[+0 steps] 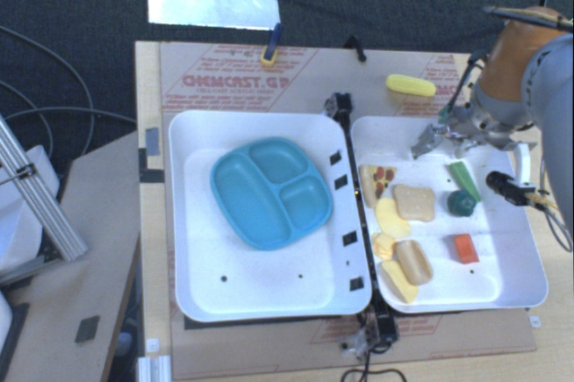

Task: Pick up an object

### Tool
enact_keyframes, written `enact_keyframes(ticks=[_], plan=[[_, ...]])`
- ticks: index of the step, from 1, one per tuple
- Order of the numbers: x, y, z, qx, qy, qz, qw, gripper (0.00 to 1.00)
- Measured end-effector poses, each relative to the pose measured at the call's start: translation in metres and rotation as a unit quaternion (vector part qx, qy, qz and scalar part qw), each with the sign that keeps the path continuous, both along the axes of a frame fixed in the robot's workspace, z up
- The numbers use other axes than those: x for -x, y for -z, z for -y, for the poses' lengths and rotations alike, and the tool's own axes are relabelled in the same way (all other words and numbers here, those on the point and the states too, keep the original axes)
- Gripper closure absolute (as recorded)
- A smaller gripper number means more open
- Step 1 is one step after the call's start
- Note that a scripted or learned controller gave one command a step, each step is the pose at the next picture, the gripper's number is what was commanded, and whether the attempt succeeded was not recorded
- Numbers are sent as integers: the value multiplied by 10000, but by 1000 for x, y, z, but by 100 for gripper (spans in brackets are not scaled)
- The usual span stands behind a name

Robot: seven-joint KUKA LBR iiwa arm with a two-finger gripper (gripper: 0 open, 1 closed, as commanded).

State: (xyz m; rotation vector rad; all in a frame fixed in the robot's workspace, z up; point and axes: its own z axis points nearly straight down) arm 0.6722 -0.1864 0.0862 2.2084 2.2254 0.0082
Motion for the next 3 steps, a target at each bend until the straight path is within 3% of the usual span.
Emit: enact_keyframes(ticks=[1, 2, 3], plan=[[54, 2, 22, 0, 48, -47, 10000, 0], [105, 2, 21, -4, 45, -49, 10000, 0], [101, -10, 20, 1, 40, -11, 10000, 100]])
